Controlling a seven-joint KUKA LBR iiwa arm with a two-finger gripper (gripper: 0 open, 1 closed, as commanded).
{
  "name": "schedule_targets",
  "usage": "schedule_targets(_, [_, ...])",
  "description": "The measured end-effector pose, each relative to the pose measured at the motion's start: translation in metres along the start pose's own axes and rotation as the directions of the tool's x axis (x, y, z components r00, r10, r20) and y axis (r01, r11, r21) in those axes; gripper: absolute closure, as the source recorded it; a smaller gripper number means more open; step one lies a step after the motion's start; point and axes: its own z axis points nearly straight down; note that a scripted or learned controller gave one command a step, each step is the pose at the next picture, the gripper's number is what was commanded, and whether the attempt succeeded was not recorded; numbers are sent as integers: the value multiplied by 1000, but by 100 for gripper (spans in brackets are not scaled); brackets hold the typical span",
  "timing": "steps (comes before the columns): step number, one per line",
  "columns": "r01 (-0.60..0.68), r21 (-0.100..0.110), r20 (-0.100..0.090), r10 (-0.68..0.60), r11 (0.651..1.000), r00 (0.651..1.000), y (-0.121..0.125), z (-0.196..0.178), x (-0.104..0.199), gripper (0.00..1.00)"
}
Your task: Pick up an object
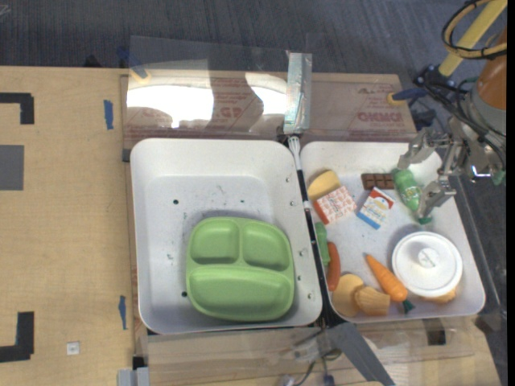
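Gripper (432,185) hovers over the right bin's (475,276) far right corner, fingers spread wide. Green bottle (407,188) lies between them, long axis toward the near edge, not yet clamped.

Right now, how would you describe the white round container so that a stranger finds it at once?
Look in the right bin, at its near right corner. The white round container sits there beside the carrot. It is the largest item in that bin, and the only round white one.
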Motion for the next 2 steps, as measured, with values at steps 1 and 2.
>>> schedule_targets(1, [-116,-1,-13,116,993,993,-79,112,14,0])
schedule_targets(2, [19,7,19,-19,1000,1000,-42,182,5,0])
